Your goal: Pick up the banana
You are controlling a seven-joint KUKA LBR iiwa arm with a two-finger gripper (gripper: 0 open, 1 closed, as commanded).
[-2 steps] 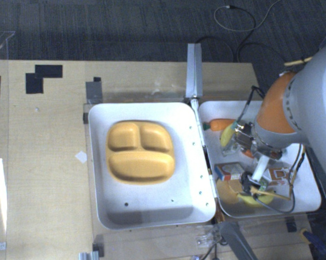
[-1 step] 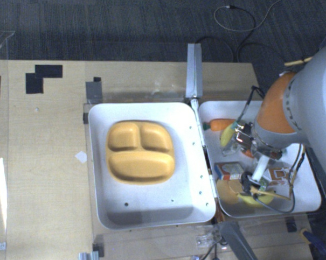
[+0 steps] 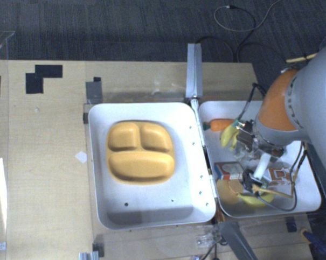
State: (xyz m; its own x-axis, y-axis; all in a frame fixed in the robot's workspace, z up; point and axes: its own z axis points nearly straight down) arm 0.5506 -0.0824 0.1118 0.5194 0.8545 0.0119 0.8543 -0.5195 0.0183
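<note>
My pincer (image 3: 250, 183) is down low in the right bin (image 3: 311, 198), over its near end, and I cannot tell whether it is spread or pinched; the wrist and cabling hide too much. Just under and beside it lies a yellow piece (image 3: 256, 198) that may be a banana, touching or nearly touching the tip, on top of a flat printed packet (image 3: 278, 176). A second yellow piece, the banana (image 3: 228, 134) as I read it, sits further back in the same bin, next to an orange carrot-like thing (image 3: 222, 124). I judge nothing lifted yet: the grasp and the raise are both left. Beyond, the left bin (image 3: 100, 172) holds a yellow compartment tray (image 3: 140, 152) on the surface (image 3: 41, 175)
</note>
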